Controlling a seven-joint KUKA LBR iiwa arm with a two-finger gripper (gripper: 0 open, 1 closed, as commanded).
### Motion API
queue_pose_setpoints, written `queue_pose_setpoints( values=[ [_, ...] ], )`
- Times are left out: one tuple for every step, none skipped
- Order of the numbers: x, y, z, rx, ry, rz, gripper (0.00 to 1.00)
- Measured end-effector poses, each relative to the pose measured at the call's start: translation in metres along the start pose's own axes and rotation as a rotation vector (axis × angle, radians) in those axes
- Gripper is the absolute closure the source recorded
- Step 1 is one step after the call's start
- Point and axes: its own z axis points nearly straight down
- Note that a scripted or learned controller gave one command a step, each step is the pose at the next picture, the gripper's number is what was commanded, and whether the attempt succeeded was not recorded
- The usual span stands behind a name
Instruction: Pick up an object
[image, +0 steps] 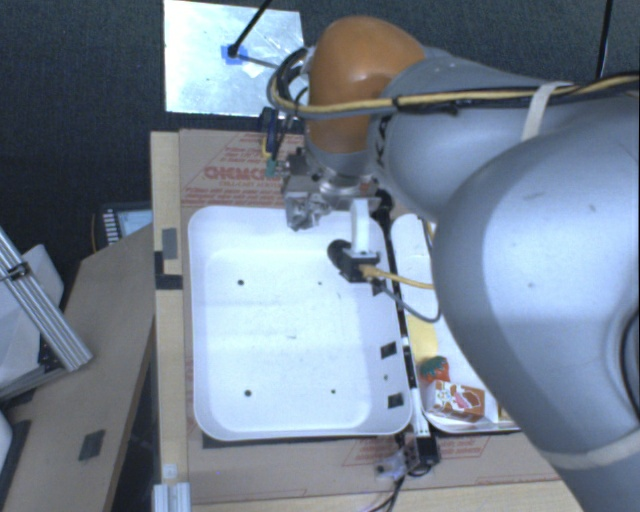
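Note:
A small orange and red packet (456, 397) with a green-topped bit beside it lies in the near corner of the right bin (470, 424). The grey arm covers most of that bin. My gripper (300, 213) hangs below the orange wrist band (355, 75), over the far edge of the left bin (215, 300), well away from the packet. Nothing is visible in its grasp from this angle.
A black fitting (350, 260) with a yellow cable hangs from the arm over the left bin's right side. Cardboard (225, 165) lies under the bins. A shiny sheet (215, 60) sits behind them. An aluminium rail (40, 310) stands at the left.

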Motion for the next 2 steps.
queue_pose_setpoints(
  values=[
    [0.0, 0.001, -0.011, -0.002, 0.0, -0.003, 1.0],
    [0.0, 0.001, -0.022, -0.004, 0.001, -0.005, 1.0]
  ],
)
